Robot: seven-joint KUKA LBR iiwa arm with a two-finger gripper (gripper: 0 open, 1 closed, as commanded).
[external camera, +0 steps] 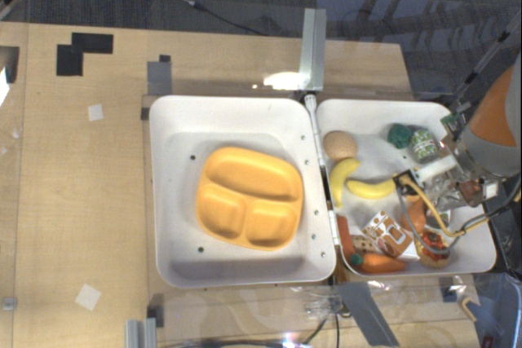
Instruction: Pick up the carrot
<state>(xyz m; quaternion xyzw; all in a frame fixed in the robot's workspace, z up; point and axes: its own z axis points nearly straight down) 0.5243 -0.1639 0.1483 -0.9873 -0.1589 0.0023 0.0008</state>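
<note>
Carrot [382, 262] low in the right bin [383, 103], close to the front wall: orange, lying nearly flat, green stub toward the divider between the two bins. Touched or nearly touched on its upper side by a small patterned box [387, 232]; just beside its stub end, a reddish stick-shaped piece [344, 234] running along the divider. Banana [359, 182] and a brown rounded piece [341, 145] further back, well apart from it.

Gripper [431, 204] over the right half of the same bin, above and to the right of the carrot, tangled in view with yellow cable loops and clutter. Cannot tell how far open it is, nor whether anything sits in it. Something orange there may be another toy, though too muddled to say.

Looks like a moulded plastic toy — probably light, hollow and stiff, with a smooth and rather slippery skin. Tapered, so likely to squirt out toward the thin end under a squeeze near the tip. Best taken across the thicker middle, jaws closing over the short width and square to the long axis. Little risk of breakage. More risk of nudging it against the front wall, or of catching the box along with it — hence an approach from straight above, clear of the box edge.
</note>
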